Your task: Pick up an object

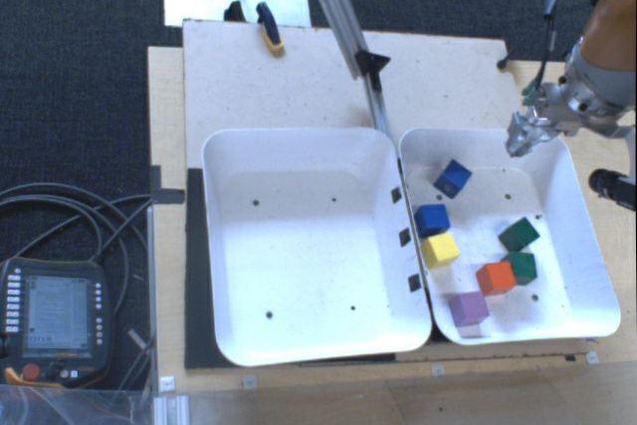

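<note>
The right bin (582, 244) holds several small blocks. Two blue blocks lie at its left: one (453, 178) near the back, one (431, 219) just above a yellow block (440, 250). An orange block (495, 278) sits between a purple block (468, 309) and two green blocks (519, 234) (524, 267). My gripper (522, 142) hangs over the bin's back right corner, above and to the right of the far blue block, with nothing visible between its fingers.
The left bin (299, 244) stands beside the right one. A slanted metal pole (338, 5) crosses the back of the bench. A teach pendant (55, 318) with cables lies on the floor at the left.
</note>
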Action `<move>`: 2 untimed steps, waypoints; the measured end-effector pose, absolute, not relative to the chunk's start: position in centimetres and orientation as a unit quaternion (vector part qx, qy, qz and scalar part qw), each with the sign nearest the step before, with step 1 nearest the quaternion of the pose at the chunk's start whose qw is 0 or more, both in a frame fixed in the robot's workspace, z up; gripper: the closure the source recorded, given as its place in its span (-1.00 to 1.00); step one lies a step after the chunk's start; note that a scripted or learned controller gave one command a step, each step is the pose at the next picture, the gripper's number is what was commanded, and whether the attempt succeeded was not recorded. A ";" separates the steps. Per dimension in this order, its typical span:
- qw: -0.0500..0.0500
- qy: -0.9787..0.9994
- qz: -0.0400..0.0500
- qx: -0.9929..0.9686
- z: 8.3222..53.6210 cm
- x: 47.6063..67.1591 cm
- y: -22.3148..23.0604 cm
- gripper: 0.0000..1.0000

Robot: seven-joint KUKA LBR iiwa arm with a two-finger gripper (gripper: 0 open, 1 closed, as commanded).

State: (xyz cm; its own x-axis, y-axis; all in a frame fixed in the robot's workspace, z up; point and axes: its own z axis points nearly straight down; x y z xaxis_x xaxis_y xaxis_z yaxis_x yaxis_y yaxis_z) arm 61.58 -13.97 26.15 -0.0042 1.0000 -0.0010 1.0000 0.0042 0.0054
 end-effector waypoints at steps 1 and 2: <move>-0.001 0.710 0.001 0.704 25.5 59.1 -8.5 1.00; -0.001 0.711 0.000 0.704 24.3 57.3 -3.0 1.00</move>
